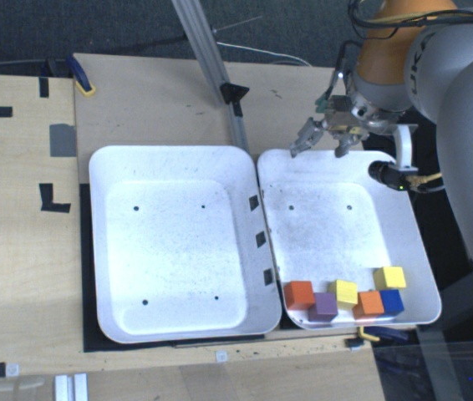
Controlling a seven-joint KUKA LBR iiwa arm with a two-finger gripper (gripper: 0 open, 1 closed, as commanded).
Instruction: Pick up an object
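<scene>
From the camera above the counter (19, 307), the end effector (324, 141) hangs over the far rim of the right bin (320, 215), its two fingers spread apart with nothing between them. The blocks lie well apart from it, bunched along the near wall of that bin: an orange block (298, 294), a purple block (325, 305), a yellow block (346, 292), a second orange block (370, 304) touching a blue block (391, 302), and another yellow block (389, 277) just behind. The left bin (174, 241) sits beside it. I judge this the approach step, no object yet chosen. The next move calls for travel toward the near wall, then a descent over one block with room for the fingers, which the tight cluster may hinder.
</scene>
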